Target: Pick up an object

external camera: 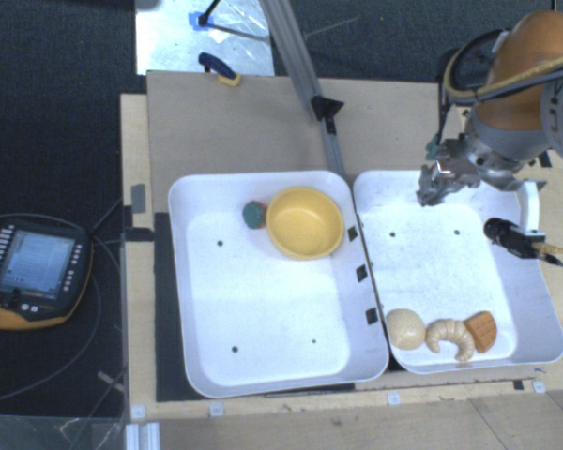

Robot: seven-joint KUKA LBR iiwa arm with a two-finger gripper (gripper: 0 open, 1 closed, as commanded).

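Camera view — gripper (pixel 435 191) over right bin (pixel 450 251) | croissant (pixel 451 337) lies crosswise

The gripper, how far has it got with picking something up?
Nothing looks picked yet. The gripper sits over the far end of the right bin with nothing seen between its fingers. The croissant, the pale roll and the brown piece lie at that bin's near end. Reaching, grasping and lifting are all left.

Left bin (pixel 263 364): bowl (pixel 305 222) at upper right, small ball (pixel 253 214) touching its left. Right bin (pixel 535 326): three items in a row along lower edge, round piece (pixel 404 329), curved piece (pixel 449 337), wedge (pixel 481 330). Gripper (pixel 434 191) over its upper left.
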